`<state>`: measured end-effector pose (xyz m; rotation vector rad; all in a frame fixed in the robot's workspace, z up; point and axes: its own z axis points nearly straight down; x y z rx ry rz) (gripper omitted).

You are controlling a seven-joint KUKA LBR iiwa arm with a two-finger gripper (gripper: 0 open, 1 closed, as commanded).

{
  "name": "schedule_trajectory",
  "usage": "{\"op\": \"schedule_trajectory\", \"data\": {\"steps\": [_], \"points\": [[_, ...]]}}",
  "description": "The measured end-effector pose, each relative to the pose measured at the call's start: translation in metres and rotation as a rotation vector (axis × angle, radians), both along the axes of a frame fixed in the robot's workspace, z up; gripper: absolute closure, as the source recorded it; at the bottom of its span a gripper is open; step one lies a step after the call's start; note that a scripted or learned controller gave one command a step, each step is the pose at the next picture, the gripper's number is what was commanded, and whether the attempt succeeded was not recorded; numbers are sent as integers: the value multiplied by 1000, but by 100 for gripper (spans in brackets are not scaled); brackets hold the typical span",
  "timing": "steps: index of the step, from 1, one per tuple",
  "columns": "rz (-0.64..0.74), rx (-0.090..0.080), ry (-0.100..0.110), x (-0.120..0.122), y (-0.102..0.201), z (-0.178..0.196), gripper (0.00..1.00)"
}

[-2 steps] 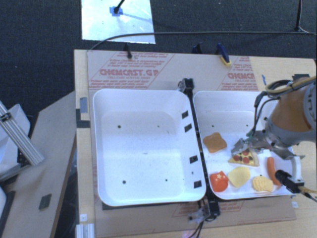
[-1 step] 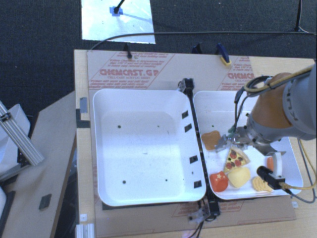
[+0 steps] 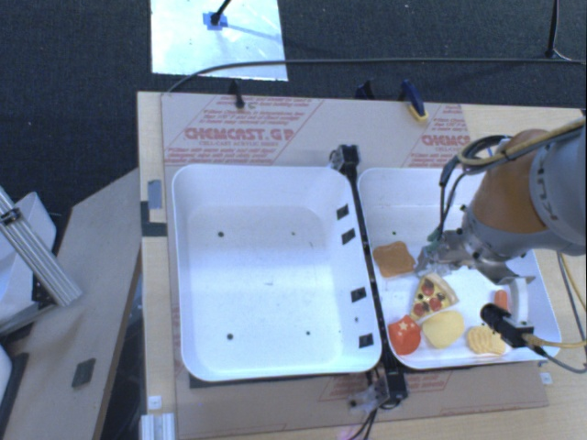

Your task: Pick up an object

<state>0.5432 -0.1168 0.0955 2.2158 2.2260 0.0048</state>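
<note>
We see two bins side by side: the left bin and the right bin, whose lower half holds a toast slice, pizza slice, tomato and two more food pieces along its lower edge.

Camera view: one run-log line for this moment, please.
claw: over right bin, beside toast | grasp: none seen | pizza slice, tomato: lying in bin

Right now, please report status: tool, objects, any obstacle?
Tool low in right bin, fingers hidden. Toast and pizza slice beside it, nothing seen held. Tomato and other food crowded nearby.
</note>
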Motion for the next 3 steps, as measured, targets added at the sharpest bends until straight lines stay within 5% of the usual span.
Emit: {"op": "schedule_trajectory", "data": {"steps": [1, 2, 3], "points": [[8, -1, -15, 39, 55, 132, 100], [6, 2, 8, -13, 128, 87, 100], [5, 1, 4, -38, 166, 102, 100]]}}
